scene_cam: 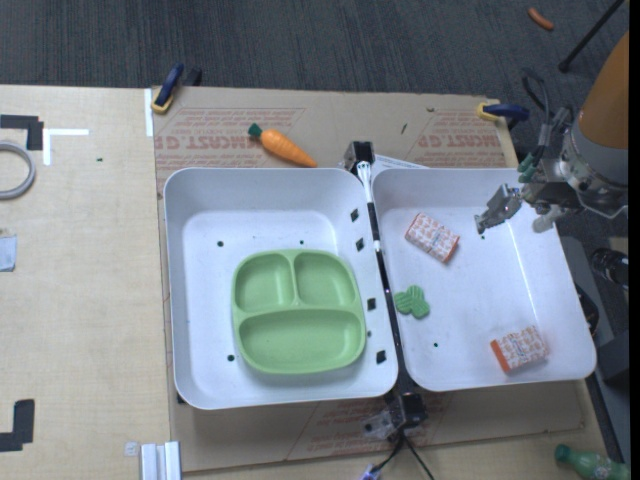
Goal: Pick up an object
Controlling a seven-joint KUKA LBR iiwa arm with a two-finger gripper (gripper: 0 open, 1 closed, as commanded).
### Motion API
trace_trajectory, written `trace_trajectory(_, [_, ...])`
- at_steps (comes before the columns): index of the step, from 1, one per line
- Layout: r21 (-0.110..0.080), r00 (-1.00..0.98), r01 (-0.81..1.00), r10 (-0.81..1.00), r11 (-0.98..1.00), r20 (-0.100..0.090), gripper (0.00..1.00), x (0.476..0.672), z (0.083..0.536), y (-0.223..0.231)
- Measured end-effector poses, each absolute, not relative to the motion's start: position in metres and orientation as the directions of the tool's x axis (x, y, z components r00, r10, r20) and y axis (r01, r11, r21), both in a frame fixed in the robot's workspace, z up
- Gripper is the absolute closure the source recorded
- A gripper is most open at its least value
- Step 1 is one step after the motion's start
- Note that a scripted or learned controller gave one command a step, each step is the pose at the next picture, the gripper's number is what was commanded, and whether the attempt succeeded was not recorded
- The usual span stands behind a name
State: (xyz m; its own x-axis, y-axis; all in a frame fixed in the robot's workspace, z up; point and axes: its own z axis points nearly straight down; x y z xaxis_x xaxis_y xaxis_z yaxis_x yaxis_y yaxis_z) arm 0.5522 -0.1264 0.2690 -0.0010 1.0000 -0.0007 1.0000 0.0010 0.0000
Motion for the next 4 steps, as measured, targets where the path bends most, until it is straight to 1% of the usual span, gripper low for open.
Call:
trace_trajectory(1, [-0.001,-0.103,0.995,0.995,0.103,0.000,0.00,0.566,0.192,-0.061])
trace_trajectory(2, [0.001,-0.447,0.894,0.894,0.447,-0.001,0.00,0.624,0.102,-0.100])
trace_trajectory(3, [0.003,-0.445,0.895,0.895,0.445,-0.003,1.00,0.625,0.113,-0.100])
trace_trajectory(4, [0.001,-0.626,0.780,0.780,0.626,-0.001,1.00,0.582,0.193,-0.027])
